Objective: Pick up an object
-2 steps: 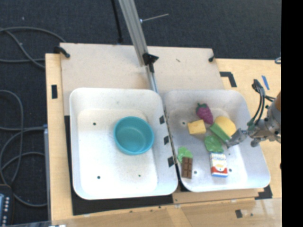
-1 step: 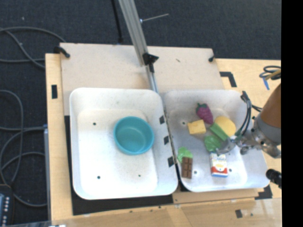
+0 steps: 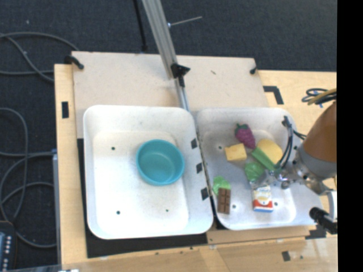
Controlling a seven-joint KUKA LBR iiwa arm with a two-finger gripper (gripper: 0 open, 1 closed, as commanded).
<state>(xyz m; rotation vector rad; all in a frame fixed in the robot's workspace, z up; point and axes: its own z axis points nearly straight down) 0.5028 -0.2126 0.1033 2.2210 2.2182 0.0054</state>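
The right bin holds several small items: a purple bunch of grapes, a yellow block, a yellow rounded piece, a long green piece, a small green item, a brown chocolate bar and a red-and-white carton. My gripper reaches in from the right. It hangs low over the bin, just below the long green piece and just above the carton. The arm's orange band is at the right edge.
In the left bin sits a teal bowl. A slanted metal pole comes down to the back edge between the bins. Cables lie on the dark floor to the left.
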